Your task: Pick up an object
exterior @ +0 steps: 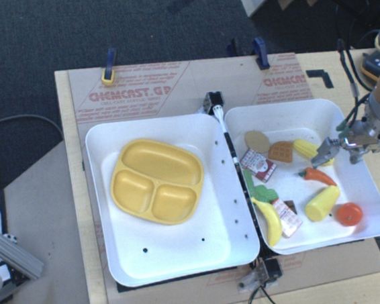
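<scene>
The right bin [351, 114] holds several toy foods: a tan piece [257, 139], a brown toast [280, 152], a yellow corn [305, 148], a red-and-white packet [259, 165], a green piece [262, 191], a banana [271, 221], an orange carrot [320, 176], a yellow squash [321, 203] and a red tomato [349, 214]. My gripper [340, 152] hangs over the right side of this bin, just above the carrot and right of the corn. It is open, and nothing sits between its fingers.
The left bin [119, 253] carries a yellow divided plate [156, 180]. A second small packet [289, 216] lies beside the banana. Blue clamps [260, 53] and a yellow clip [108, 74] stand on the bench's far edge. Cables run along the right side.
</scene>
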### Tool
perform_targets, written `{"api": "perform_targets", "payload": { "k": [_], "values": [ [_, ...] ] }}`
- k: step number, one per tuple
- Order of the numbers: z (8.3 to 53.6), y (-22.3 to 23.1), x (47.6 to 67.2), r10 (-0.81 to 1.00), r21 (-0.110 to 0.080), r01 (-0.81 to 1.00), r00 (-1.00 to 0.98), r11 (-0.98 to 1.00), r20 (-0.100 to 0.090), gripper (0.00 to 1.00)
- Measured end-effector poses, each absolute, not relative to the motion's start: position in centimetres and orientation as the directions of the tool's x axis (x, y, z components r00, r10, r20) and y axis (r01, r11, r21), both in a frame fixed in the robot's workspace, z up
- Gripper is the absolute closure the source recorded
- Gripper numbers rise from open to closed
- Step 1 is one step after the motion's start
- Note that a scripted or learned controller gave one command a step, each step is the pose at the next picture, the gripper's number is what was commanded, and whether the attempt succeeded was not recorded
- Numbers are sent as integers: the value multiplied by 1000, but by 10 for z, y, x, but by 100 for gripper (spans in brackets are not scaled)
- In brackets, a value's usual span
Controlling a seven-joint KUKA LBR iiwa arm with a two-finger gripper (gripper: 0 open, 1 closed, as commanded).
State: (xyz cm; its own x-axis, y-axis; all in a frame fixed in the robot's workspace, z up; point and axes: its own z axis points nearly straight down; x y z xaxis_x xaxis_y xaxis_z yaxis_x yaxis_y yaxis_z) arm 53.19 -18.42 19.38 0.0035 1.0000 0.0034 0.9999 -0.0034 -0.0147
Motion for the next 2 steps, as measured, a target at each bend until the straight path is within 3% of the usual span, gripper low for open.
{"api": "perform_targets", "payload": {
  "k": [1,2],
  "values": [
    [202,-184,535,1000,0,1000,0,0,0,0],
    [157,-178,533,1000,-6,1000,-1,1,2,0]
  ]
}}
